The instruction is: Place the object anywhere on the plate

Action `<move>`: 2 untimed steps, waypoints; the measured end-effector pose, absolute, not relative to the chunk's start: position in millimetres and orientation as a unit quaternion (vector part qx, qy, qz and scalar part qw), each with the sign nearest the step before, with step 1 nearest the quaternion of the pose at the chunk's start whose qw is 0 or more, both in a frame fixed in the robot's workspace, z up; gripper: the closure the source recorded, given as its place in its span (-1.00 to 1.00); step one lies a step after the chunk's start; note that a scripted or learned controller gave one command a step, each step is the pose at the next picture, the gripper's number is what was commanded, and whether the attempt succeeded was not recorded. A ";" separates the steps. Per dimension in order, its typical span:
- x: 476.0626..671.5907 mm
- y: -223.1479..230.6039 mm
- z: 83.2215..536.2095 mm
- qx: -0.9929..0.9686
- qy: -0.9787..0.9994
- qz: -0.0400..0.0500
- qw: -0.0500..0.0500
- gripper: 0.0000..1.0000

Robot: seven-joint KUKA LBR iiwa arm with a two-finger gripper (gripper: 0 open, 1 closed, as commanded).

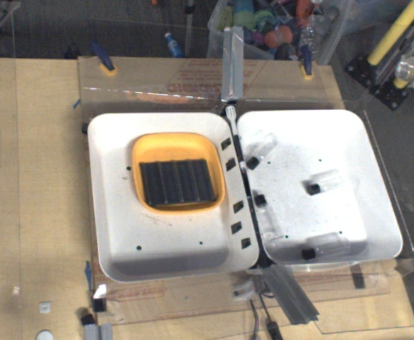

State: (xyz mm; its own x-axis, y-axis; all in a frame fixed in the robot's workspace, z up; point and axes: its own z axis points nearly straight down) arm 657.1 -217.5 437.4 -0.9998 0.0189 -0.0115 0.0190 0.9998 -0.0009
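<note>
2 shallow white bins are being carried side by side on the wooden worktop (23, 154). In the left bin (115, 250), an orange plate (144, 149) with rounded corners is lying flat, a little toward the far side of the bin. The object, a dark ribbed rectangular block (177, 181), is resting inside the plate. It is lying flat and is being framed by the orange rim on all 4 sides. Its ribs are running from the near edge to the far edge.

Whether the hand is spread or pressed together cannot be told.

The right bin (366, 154) is being occupied by 3 small clear pieces with dark ends, which are hard to make out against the white floor. 1 clear piece (262, 146) is lying near the far-left corner, another (322, 184) is lying toward the middle, and a third (327, 245) is lying near the front wall. They are being kept well apart from one another.

The seam between the bins is being marked by a row of small black tabs (230, 163). A grey metal strip (232, 62) is standing behind that seam. 2 blue clamps are fixed on the far edge of the worktop, 1 at the left (105, 59) and 1 at the right (305, 64). Beyond them, a clear tub of colourful toys (278, 9) is sitting on the floor, and a yellow bar (404, 20) is leaning at the upper right.
</note>
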 end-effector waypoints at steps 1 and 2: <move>667.6 -220.6 437.1 -0.072 0.997 -0.001 0.005 1.00; 668.1 -221.2 437.0 -0.229 0.973 -0.001 0.005 1.00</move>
